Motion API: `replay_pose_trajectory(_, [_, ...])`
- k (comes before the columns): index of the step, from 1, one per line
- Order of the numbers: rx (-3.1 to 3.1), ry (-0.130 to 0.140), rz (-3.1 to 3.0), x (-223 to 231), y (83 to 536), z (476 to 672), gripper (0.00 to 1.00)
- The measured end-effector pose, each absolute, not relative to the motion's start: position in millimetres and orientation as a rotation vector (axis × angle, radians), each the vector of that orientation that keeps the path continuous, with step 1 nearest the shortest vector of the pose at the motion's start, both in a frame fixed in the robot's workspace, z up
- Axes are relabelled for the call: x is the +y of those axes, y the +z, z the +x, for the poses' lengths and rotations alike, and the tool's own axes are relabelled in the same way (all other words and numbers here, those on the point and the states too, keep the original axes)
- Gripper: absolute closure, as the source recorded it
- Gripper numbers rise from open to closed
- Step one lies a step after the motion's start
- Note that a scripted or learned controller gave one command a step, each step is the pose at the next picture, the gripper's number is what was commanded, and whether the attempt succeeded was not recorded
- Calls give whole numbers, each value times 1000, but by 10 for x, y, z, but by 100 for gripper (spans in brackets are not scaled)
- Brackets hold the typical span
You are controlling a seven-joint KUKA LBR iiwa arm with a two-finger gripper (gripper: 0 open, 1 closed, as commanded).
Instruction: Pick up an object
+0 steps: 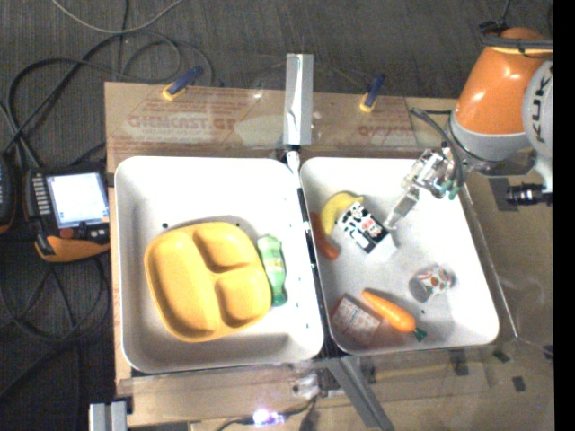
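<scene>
My gripper (406, 201) hangs over the upper right part of the right bin (481, 268), pointing down and to the left. Its tip is just right of a black-and-white carton (364, 227), which leans against a yellow fruit (339, 207). I see nothing held in the gripper. An orange carrot (392, 312) lies near the bin's front on a brown packet (353, 322). A small crumpled silver and red piece (432, 282) sits to the right of the carrot. A small orange piece (325, 243) lies by the bin's left wall.
The left bin (135, 187) holds a yellow divided plate (208, 279) with a green packet (273, 268) at its right edge. A metal post (298, 97) stands behind the wall between the bins. A handheld screen (74, 200) and cables lie to the far left.
</scene>
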State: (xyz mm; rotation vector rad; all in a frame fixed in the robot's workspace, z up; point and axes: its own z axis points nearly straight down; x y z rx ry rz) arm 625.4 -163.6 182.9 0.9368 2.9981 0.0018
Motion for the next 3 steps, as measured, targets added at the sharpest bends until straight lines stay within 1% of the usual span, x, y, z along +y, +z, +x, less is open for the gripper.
replay_pose_trajectory(1, [3062,-3,706,-1124,983,5905,0])
replay_pose_trajectory(2, [3064,1,707,-1115,1066,5899,100])
replay_pose_trajectory(3, [3100,0,521,-585,1829,5607,100])
